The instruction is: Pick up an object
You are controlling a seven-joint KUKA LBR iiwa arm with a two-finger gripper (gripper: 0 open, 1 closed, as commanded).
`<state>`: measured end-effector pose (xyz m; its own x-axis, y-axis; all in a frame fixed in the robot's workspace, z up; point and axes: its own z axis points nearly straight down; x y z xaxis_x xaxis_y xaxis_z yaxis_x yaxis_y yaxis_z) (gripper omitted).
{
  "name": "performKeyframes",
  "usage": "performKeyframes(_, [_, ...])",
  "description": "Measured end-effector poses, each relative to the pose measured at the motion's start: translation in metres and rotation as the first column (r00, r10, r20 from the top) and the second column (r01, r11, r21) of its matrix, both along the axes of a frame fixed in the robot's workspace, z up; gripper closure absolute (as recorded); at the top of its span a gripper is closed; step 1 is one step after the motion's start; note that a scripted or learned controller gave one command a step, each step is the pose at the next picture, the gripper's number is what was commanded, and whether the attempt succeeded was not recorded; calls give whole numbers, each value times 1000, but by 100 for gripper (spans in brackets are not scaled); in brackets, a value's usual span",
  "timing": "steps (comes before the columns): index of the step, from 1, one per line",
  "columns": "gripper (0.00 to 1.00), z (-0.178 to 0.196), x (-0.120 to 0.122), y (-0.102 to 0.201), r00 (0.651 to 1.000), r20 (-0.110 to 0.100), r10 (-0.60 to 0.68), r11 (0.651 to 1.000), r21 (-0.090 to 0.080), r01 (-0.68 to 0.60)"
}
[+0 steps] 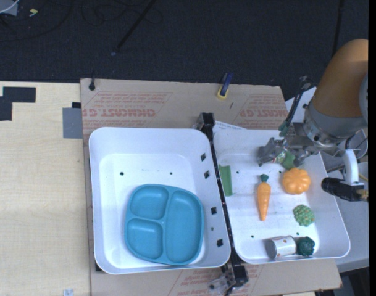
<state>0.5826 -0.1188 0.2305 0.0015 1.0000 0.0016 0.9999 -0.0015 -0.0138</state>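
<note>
Two shallow white bins sit side by side on the surface (39,184). Nearest the camera, the left bin (104,165) holds a blue divided plate (164,224). At the near edge of the right bin (333,239) lie a small grey-and-white can (280,247) on its side and, touching its right end, a dark green round object (306,246). Farther in are a light green broccoli-like piece (303,214), an orange carrot (263,197) lying lengthwise, and an orange pumpkin-shaped object (296,180) just beside it. A green strip (225,179) lies along the divider.

Farthest in, the end effector (280,153) hangs low over the far part of the right bin, just beyond the pumpkin-shaped object and the carrot. A small green object (289,161) sits at its tip. Finger opening cannot be determined, and no object is confirmed in its grasp.

Probable faults: the candidate objects are rounded and smooth, so an off-centre closure would likely squeeze them sideways. The carrot and the pumpkin-shaped object lie close together, so a descent between them may displace both.

Visibility limits: the end effector's dark linkage merges with its shadow, and the small green object is partly covered, so its identity is uncertain. The arm is cut off at the right.
</note>
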Motion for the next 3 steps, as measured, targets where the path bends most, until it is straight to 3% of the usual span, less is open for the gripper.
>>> performKeyframes(1, [0, 6, 2, 0, 1000, 12, 2, 1000, -2, -2])
performKeyframes(3, [0, -113, 11, 11, 1000, 5, 2, 1000, 0, -2])
